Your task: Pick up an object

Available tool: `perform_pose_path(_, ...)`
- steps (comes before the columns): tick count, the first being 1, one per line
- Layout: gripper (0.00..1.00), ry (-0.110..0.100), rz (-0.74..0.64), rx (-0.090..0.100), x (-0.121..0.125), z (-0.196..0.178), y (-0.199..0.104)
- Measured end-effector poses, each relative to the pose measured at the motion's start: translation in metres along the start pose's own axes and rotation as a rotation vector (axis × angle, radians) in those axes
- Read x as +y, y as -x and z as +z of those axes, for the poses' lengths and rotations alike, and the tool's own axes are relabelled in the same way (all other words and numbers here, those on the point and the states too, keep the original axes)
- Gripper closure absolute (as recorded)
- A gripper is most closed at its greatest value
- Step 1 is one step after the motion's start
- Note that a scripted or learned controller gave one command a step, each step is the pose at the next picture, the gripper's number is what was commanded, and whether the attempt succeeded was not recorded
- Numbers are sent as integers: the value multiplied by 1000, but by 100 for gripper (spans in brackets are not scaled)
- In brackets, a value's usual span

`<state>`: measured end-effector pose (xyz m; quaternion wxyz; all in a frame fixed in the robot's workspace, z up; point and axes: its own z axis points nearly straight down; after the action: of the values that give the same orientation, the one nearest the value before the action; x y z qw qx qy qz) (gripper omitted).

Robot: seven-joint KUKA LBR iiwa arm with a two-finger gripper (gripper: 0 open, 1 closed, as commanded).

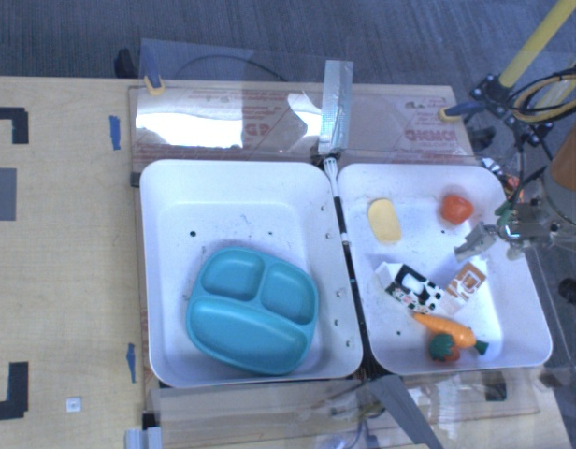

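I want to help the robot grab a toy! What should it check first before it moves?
1. Toys are there to pick from: ok. The right bin holds a yellow piece, an orange ball, a toy carrot and a black-and-white toy.
2. Gripper is over the right bin: ok, near its right edge.
3. Fingers open: cannot tell, too small and blurred.
4. A toy already sits between the fingers: cannot tell.
5. Easy target standing apart: ok. The yellow piece and orange ball lie apart from the other toys.
6. Blue tray is out of the way: ok, it sits in the left bin.
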<state>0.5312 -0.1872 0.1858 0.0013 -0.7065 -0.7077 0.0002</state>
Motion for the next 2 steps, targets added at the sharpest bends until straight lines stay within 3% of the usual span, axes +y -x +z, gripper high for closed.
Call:
perform_pose_path(1, 0, 2, -186, -2, 77, 63, 13)
perform_pose_path(2, 0, 6, -206, -3, 73, 99, -38)
